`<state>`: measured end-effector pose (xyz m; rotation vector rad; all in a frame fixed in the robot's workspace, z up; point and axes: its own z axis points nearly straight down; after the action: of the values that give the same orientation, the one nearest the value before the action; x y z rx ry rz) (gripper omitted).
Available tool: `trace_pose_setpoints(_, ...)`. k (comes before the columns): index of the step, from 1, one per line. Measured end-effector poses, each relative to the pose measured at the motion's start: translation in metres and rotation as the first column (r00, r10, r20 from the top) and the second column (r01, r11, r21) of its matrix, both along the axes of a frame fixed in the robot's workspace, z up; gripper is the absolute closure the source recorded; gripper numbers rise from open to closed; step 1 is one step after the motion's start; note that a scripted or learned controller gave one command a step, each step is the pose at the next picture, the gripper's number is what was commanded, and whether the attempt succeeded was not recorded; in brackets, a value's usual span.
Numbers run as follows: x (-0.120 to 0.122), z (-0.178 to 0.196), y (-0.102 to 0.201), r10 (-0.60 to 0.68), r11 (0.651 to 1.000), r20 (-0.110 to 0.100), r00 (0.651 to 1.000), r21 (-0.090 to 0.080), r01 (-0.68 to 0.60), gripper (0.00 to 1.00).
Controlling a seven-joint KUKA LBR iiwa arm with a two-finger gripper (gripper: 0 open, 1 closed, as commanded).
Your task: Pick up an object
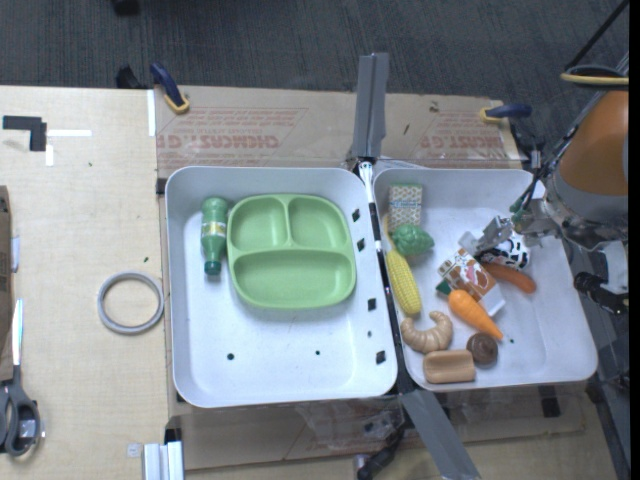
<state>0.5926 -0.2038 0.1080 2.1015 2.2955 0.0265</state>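
Note:
The right bin (pixel 560 353) holds several toy foods: a yellow corn cob (pixel 403 280), a green broccoli (pixel 411 239), a carrot (pixel 473 311), a croissant (pixel 428 332), a bread roll (pixel 449 366), a brown ball (pixel 483 348) and a snack packet (pixel 465 273). My gripper (pixel 492 236) hangs low over the bin's right middle, just above a black-and-white toy (pixel 516 254) and a red-orange piece (pixel 514 277). A speckled box (pixel 406 204) lies at the bin's back left.
The left bin (pixel 270 368) bears a green divided plate (pixel 292 251) and a green bottle (pixel 213 233) beside it. A grey ring (pixel 130 301) and scissors (pixel 18 413) lie on the bench at left. Clamps sit along the back edge.

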Motion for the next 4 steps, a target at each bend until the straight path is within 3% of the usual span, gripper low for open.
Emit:
trace_pose_setpoints(1, -0.051, 0.025, 0.078, -0.032, 0.999, -0.034, 0.999, 0.007, 0.032, 0.0)
trace_pose_setpoints(2, -0.104, -0.002, -0.007, 0.129, 0.992, -0.005, 0.992, 0.0, -0.129, 0.0)
trace_pose_setpoints(3, -0.014, 0.018, 0.032, 0.311, 0.95, -0.028, 0.95, 0.004, -0.311, 0.0)
trace_pose_setpoints(4, -0.105, -0.009, 0.068, 0.269, 0.963, -0.032, 0.963, 0.007, -0.269, 0.0)
